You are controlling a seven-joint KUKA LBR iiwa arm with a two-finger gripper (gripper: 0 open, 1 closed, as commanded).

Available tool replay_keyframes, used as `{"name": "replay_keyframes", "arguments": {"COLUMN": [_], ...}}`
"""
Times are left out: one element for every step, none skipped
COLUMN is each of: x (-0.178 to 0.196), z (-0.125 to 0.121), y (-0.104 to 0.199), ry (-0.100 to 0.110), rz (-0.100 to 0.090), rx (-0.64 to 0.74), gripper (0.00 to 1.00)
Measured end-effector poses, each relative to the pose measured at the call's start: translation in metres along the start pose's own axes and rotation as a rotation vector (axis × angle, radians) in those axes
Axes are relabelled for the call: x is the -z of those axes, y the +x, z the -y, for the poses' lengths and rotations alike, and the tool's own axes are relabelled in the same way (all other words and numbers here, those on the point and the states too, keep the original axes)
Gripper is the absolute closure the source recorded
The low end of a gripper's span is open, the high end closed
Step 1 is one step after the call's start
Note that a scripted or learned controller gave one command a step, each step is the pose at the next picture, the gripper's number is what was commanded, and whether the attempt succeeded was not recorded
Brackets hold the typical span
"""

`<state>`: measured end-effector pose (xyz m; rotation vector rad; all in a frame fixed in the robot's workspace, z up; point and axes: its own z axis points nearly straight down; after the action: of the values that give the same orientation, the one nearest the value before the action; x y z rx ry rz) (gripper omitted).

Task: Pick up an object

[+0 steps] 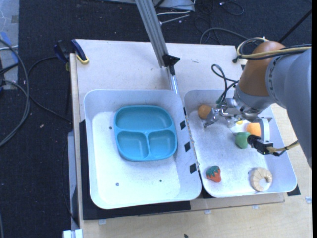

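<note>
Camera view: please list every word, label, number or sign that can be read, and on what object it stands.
None can be read.
The blue tray, the two white bins and the arm carry no legible text.
Black tabs between the bins are blank.

No text, label, brand or number can be read anywhere.

We look down from one fixed camera set high above the desk [124, 58], tilted so the far edge lies toward the top of the picture. We stand far enough off to take in both white bins [99, 182] whole, the dark floor [34, 133] around them, and the arm [277, 73] entering from the right.
</note>
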<state>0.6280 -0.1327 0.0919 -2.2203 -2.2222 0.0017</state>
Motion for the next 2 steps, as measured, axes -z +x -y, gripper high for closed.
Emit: {"name": "replay_keyframes", "arguments": {"x": [0.012,0.056], "z": [-0.001,0.001], "y": [-0.001,-0.004], "ry": [-0.005,-0.006], "rz": [0.002,0.001], "rx": [0.0,-0.002], "gripper": [1.0,1.0]}}
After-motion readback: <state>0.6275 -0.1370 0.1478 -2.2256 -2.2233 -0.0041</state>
